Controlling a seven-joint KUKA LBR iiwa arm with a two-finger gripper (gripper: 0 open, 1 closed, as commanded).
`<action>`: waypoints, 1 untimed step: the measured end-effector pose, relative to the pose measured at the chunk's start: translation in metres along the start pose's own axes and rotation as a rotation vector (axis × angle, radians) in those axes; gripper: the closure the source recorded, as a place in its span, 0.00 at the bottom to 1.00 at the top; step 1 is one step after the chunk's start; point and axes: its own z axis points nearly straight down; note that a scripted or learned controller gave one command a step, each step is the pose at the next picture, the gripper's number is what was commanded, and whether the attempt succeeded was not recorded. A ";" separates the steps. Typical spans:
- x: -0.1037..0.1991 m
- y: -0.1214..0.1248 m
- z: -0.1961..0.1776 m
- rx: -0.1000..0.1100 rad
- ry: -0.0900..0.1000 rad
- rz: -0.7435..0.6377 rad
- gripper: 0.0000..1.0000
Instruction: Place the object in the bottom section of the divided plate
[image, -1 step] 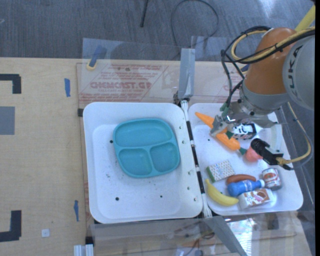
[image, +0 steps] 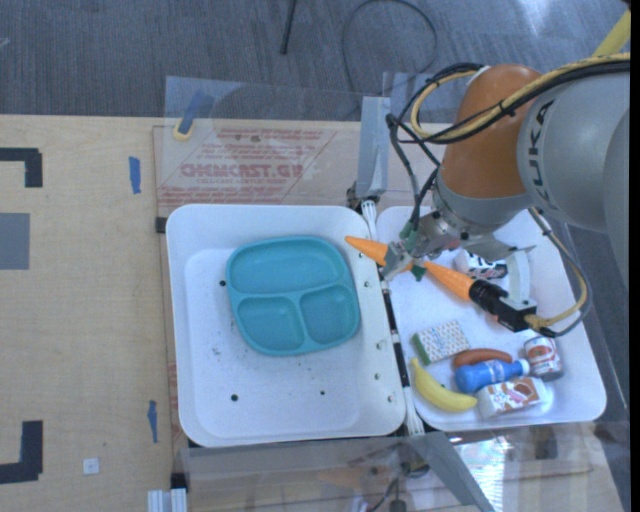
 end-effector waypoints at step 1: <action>0.000 0.000 0.000 0.000 0.000 0.000 0.00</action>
